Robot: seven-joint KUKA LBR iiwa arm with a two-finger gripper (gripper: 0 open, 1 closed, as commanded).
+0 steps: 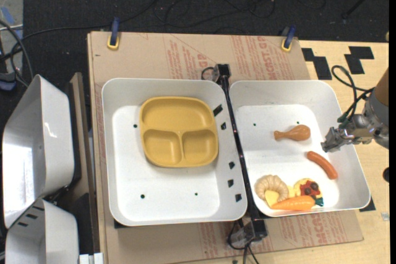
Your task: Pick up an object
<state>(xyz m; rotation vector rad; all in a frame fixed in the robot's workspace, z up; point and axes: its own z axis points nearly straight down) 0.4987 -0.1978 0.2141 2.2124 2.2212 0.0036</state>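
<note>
two shallow white plastic bins (124, 151) side by side | one yellow three-compartment plastic tray (179, 132) in left bin | grey two-finger gripper (334, 140) at right bin's right wall, open or closed: cannot tell | one red toy sausage (322, 165) just near-left of it, long axis far-left to near-right | one toy drumstick (293, 133) left

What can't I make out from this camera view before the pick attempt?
- Gripper: too small and blurred to read its finger state; the arm is cut off by the right edge.
- Pile at the right bin's near corner: a carrot overlaps the piece behind it, hiding what that is.
- Chicken drumstick and sausage: fine detail blurred.
</note>
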